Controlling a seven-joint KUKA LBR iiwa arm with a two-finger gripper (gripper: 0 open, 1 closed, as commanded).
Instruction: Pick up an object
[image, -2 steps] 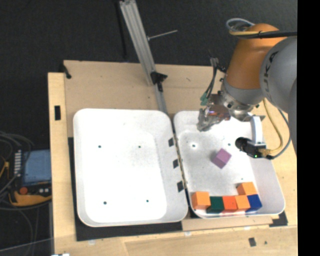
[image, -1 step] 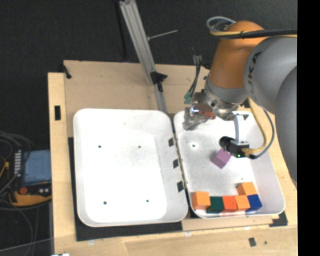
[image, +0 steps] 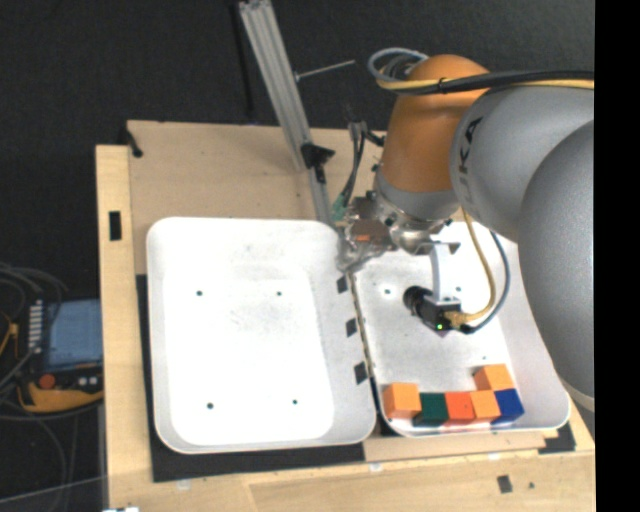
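Several blocks (image: 459, 406) crowding right bin (image: 420, 350) corner

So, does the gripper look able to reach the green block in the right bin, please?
Probably: nothing lies over the green block, and the gripper hangs at the bin's far end. But orange blocks flank the block closely, so grasping looks awkward.

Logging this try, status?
Gripper at right bin's far left corner. Coloured blocks bunched at its near edge, well apart. Nothing in the way.
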